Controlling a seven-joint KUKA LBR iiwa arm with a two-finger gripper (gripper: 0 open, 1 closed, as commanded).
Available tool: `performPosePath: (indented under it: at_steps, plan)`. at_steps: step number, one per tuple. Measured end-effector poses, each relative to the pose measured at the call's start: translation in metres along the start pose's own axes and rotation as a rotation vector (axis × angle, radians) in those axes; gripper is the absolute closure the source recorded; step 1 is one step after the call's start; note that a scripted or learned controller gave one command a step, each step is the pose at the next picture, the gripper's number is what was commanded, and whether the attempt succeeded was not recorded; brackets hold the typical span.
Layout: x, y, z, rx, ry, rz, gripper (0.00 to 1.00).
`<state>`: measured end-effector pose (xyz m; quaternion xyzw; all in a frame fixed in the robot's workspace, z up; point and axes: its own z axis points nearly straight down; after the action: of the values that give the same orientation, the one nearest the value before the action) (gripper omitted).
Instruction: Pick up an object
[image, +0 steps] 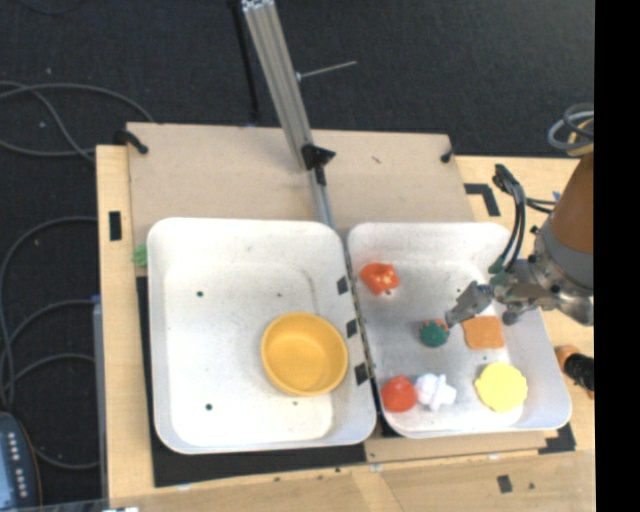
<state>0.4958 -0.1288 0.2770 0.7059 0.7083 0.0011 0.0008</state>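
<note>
The right bin (420, 240) holds a red-orange ball (379, 278), a small dark green piece (434, 335), an orange square block (484, 333), a yellow round piece (500, 387), a red ball (398, 394) and a small white object (434, 391). My gripper (484, 300) hangs over the right side of this bin, just above the orange block and to the right of the green piece. One grey finger (465, 304) points down-left toward the green piece. Nothing shows between the fingers.
A yellow bowl (304, 353) sits in the left bin (200, 300), near its right wall. A slanted metal post (285, 90) rises from the back between the bins. Cables hang by the arm's wrist (515, 215) at the right.
</note>
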Motion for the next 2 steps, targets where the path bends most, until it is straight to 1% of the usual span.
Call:
performPosePath:
  at_steps: [1, 2]
  plan:
    - [0.000, 0.000, 0.000, -0.001, 0.000, 0.002, 0.00]
    - [0.005, 0.008, 0.053, 0.006, -0.002, 0.005, 0.00]
